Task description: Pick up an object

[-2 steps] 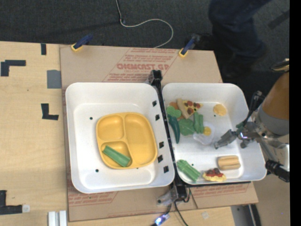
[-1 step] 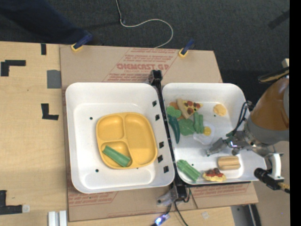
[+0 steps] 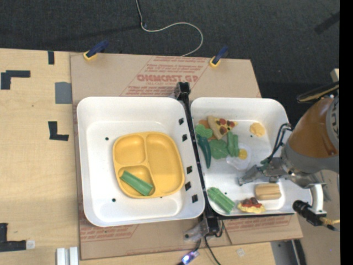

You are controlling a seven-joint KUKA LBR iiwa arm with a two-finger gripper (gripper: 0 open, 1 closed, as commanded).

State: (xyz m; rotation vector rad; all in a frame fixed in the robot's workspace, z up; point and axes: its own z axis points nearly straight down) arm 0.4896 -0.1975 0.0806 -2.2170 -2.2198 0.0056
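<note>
My gripper [image 3: 249, 176] hangs low in the right bin [image 3: 276, 110], near its front right, and nothing shows in its grip. Just in front of it lies a tan bread-like block [image 3: 267, 192]. A red and yellow toy [image 3: 251, 205] and a ridged green piece [image 3: 220, 199] sit by the front wall. Toward the back left of the gripper are green toy vegetables [image 3: 220, 148], a dark green pepper [image 3: 204, 146], a pizza slice [image 3: 220, 127], a small yellow scrap [image 3: 242, 154] and a yellow lump [image 3: 256, 129].
The left bin [image 3: 91, 148] holds a yellow divided plate [image 3: 160, 159] with a green piece [image 3: 137, 183] in its front compartment. A black divider with clips [image 3: 190, 148] runs between the bins. The arm's orange band [image 3: 314, 131] overhangs the right bin's right wall.
</note>
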